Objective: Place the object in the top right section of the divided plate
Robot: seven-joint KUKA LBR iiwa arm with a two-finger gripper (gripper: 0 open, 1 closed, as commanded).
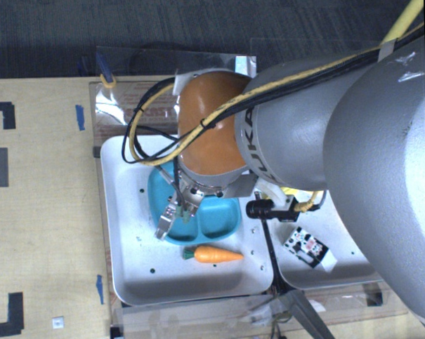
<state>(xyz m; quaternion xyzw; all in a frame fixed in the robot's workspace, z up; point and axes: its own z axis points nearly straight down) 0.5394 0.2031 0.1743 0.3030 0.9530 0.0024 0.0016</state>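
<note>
Camera view: we count one carrot (215, 254) lying on the left bin (125, 260) floor, just below one blue divided plate (214, 218). One gripper (174, 217) hangs over the plate, jaws slightly apart, holding nothing. One small card (306, 246) lies in the right bin (343, 265).

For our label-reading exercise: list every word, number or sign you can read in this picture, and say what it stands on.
"KU", black letters partly showing on the grey arm, the rest hidden.
Black and white card in the right bin: markings with a red spot, too small to read.
Nothing else legible.
</note>
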